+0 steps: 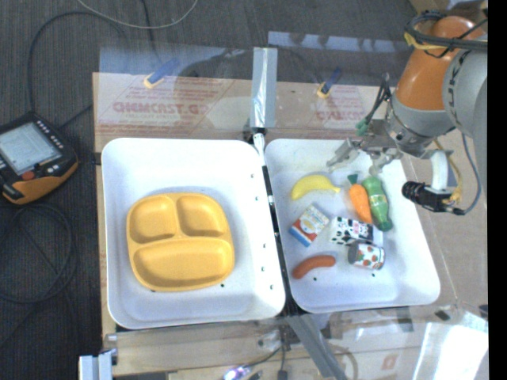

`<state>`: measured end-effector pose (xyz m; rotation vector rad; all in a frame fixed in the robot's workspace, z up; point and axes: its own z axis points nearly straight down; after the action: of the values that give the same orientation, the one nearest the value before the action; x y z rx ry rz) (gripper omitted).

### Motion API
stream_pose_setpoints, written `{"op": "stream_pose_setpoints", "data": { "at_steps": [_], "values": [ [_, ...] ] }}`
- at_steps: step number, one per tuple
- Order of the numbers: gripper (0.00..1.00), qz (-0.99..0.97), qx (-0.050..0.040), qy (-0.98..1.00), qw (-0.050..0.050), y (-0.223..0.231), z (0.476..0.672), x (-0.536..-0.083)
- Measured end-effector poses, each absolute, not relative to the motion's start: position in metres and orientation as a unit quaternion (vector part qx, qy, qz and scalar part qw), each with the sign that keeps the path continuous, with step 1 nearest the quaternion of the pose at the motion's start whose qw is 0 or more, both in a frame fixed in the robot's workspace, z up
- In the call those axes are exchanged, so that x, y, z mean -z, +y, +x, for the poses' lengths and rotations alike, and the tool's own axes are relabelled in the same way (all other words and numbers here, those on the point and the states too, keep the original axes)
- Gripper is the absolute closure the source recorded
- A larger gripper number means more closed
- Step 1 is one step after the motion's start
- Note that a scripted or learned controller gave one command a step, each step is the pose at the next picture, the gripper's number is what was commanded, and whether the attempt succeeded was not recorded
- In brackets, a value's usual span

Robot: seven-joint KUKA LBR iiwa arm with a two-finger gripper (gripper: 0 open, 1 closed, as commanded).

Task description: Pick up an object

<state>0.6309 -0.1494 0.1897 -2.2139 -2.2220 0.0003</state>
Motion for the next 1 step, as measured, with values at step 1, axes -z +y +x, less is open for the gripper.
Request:
{"op": "stream_pose_setpoints", "data": {
  "at_steps": [1],
  "values": [
    [0.00, -0.715, 0.0018, -0.699, 0.001, -0.1671, 0.6091, -0.0984]
  ]
}}
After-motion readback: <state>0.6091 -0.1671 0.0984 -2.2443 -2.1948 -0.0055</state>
